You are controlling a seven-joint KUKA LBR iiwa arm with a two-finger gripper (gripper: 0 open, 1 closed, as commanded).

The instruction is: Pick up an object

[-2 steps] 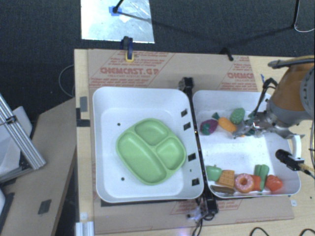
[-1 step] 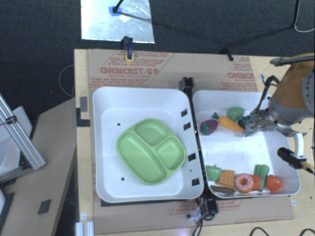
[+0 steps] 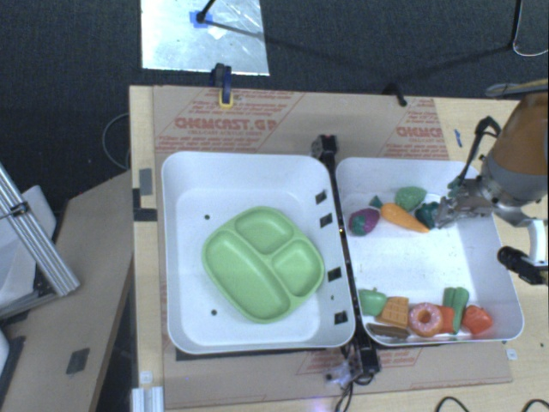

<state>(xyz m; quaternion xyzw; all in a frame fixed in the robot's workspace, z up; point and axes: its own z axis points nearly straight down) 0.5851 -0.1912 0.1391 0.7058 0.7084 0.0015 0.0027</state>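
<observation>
Orange carrot beside end effector.

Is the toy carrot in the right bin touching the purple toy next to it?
Apart. The camera view shows a strip of white bin floor between the carrot and the purple toy to its left.

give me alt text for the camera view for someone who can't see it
A grey robot arm's end effector sits low in the right white bin beside a toy carrot, with more toy food along the bin's near edge. The left white bin holds a green divided plate.
</observation>
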